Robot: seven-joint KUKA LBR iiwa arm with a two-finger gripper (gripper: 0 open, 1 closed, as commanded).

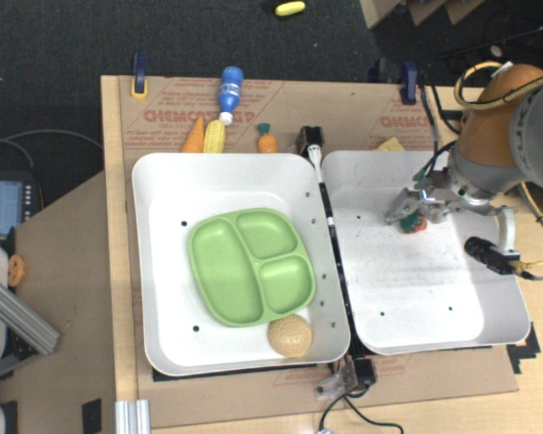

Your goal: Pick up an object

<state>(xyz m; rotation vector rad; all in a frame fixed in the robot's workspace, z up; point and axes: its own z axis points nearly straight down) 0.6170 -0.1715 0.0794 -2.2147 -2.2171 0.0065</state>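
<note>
My gripper [411, 212] is low over the upper middle of the right bin [434, 306], with the arm coming in from the right. A small red and green object [415, 225] lies right at the gripper's tip, partly hidden by it. Whether it is held or just resting on the bin floor under the gripper is unclear. In the left bin [163, 197] a green divided plate [251, 265] lies flat, and a round tan object [290, 335] sits at the plate's near edge.
On the board behind the bins lie a blue and white bottle [229, 91], a corn cob [214, 136], a carrot [194, 136], a small orange vegetable [267, 140] and a black object [309, 138]. The ridge between the bins runs just left of the gripper.
</note>
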